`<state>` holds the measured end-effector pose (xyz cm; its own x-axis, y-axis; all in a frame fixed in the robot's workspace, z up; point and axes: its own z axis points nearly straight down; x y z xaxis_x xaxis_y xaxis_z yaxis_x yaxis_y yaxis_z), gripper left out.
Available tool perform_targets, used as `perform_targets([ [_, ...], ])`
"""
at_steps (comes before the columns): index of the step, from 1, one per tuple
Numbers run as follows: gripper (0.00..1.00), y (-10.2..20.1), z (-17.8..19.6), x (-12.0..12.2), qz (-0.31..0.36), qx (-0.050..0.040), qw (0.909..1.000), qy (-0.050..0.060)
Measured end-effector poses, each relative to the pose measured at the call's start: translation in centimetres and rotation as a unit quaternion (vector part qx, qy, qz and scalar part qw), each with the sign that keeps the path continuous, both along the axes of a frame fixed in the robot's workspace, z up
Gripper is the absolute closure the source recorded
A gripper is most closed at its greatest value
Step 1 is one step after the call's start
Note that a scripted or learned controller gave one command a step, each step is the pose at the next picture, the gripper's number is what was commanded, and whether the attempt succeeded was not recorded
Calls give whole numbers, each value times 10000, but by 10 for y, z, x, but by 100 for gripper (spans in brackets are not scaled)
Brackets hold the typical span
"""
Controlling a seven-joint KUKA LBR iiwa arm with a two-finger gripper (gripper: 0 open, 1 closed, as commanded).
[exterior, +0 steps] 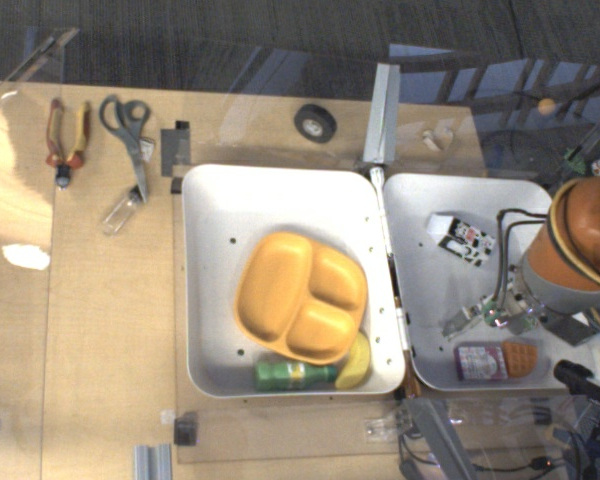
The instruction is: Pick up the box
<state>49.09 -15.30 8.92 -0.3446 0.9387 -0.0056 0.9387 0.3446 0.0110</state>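
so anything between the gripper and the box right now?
Nothing visible. The box lies flat in the upper part of the right bin, with bare bin floor between it and the gripper below it. The only other item there, a purple and orange packet, sits lower, past the gripper.

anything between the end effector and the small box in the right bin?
No. In the camera view only bare white bin floor separates the end effector from the small box up-left of it. The purple-orange packet lies on the opposite side.

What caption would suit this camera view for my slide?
The arm's claw hangs over the right bin, between a small box and a snack packet; the left bin holds a yellow tray.
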Motion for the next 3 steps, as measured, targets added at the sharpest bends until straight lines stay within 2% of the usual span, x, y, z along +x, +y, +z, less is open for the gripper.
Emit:
perform_targets([
  [1,0,46,0,26,-992,-1,9951,-27],
  [2,0,17,15,-2,-514,9,9987,35],
  [3,0,33,33,-2,-1900,19,9818,28],
])
